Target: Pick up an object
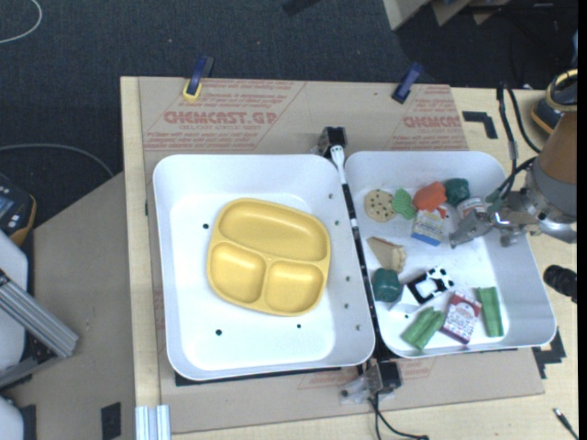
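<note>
Dark carpet is surrounding the bench (275, 108), which is filling the frame's middle. I am watching 2 bins: the left bin (183, 337) is holding a yellow divided plate (268, 257), and the right bin (523, 282) is holding small toys. My gripper (463, 223) is hovering at centre right beside an orange toy (429, 196); I cannot tell its opening. I am judging a slow, centred descent over 1 isolated piece best.

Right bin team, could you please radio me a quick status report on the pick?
Gripper low over right bin, nothing seen between its fingers. Nearest: orange toy, blue-white packet. Objects crowded. Yellow tray in left bin.
</note>
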`<move>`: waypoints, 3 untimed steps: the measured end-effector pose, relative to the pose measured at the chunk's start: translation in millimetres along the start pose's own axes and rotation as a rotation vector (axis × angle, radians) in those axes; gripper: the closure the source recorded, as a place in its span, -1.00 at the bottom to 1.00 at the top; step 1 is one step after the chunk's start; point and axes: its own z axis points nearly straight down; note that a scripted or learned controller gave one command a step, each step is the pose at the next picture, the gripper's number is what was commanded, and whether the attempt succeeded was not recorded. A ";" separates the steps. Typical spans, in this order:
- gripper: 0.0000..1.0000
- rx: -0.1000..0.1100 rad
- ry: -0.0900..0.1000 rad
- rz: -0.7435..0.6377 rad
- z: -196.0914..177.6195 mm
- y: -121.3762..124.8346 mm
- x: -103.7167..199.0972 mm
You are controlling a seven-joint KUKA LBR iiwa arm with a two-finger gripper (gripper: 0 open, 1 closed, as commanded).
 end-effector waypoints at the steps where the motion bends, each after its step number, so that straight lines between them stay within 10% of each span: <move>1: -1.00 -0.002 0.000 -0.001 44.6 6.3 2.1; 2: -1.00 -0.002 -0.001 -0.001 78.5 6.4 2.8; 3: 1.00 -0.006 -0.002 0.000 66.8 6.9 2.3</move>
